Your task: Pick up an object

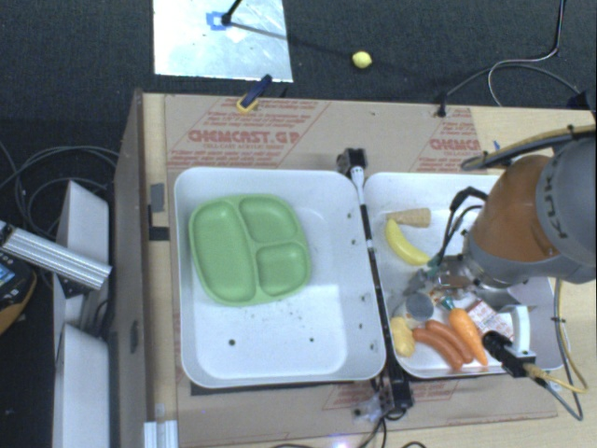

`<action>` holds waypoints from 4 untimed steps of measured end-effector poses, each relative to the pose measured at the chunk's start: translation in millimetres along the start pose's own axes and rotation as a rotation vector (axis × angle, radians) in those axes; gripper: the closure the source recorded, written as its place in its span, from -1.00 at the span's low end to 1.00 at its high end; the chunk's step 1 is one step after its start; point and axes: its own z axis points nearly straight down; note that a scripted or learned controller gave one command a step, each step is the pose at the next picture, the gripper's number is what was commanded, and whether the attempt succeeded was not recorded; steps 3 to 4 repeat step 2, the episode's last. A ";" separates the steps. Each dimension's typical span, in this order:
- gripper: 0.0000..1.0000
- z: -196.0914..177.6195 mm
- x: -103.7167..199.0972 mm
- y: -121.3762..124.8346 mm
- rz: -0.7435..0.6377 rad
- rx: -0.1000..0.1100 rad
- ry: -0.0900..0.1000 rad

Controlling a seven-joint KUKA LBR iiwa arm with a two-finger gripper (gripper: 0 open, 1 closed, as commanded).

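The pincer (438, 283) is down low in the right bin (382, 194), tucked under the grey wrist and its orange band, and from up here I cannot tell how wide it stands or whether it has anything in its grip, the arm (522, 227) hides too much of it. It looks poised right over the clutter, so I'd judge this is the reach-in, nothing lifted yet.

At about seven o'clock from the pincer sits a small grey round piece (417, 303), just beside it. At five o'clock lies the orange carrot (465, 332), and touching that on its near side the reddish sausages (440, 342). Out at seven o'clock again, further on, a yellowish lumpy piece (402, 336) near the bin's dividing wall. Up at eleven o'clock the banana (404, 244), curved, lying flat, with a tan wedge (410, 217) just beyond it at twelve.

These look like toy foods: light, stiff, a bit slick. The carrot seems the likeliest candidate; best taken across its thick middle, since the tapered end could squirt out. Crowding with the sausages may foul one finger.

Well off at nine o'clock, the left bin (280, 367) carries a green divided tray (248, 248)
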 end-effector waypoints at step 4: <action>1.00 -137.6 51.8 49.9 -0.002 -0.004 0.000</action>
